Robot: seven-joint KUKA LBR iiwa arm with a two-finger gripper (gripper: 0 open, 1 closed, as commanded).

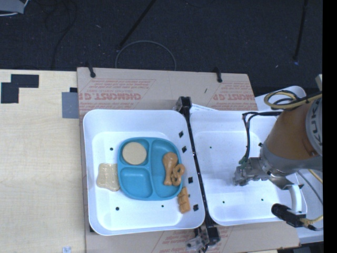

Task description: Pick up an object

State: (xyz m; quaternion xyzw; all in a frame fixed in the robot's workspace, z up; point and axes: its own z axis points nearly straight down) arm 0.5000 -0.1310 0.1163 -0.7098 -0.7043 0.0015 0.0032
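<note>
Overhead slant view of the bench with two white bins side by side. The gripper (pixel 241 176) sits low over the floor of the right bin (pixel 221 141), with the grey arm and its orange band (pixel 287 133) trailing off behind it to the view's right. The tool appears as a small dark cluster; whether it is spread or closed cannot be told from this angle, and nothing can be made out in its grasp.

All candidate objects lie to the view's left of the claw, across the black divider (pixel 192 162) that joins the bins, in the left bin (pixel 100 136). Nearest the claw is a small tan piece (pixel 184 200) lying on the bin floor just beside the divider, its long axis running roughly up and down in the picture (that is, about parallel to the divider). Slightly farther off is the blue sectioned tray (pixel 142 186), which carries a knobbly tan item (pixel 172 168) in its compartment nearest the claw and a round beige disc (pixel 134 153) in its upper far compartment. Farthest from the claw, touching the tray's far edge, rests a pale biscuit-like piece (pixel 108 176).

Judgement: the coming move turns on a traverse leftward over the divider; the arm must lift clear of the bin walls before descending.
</note>
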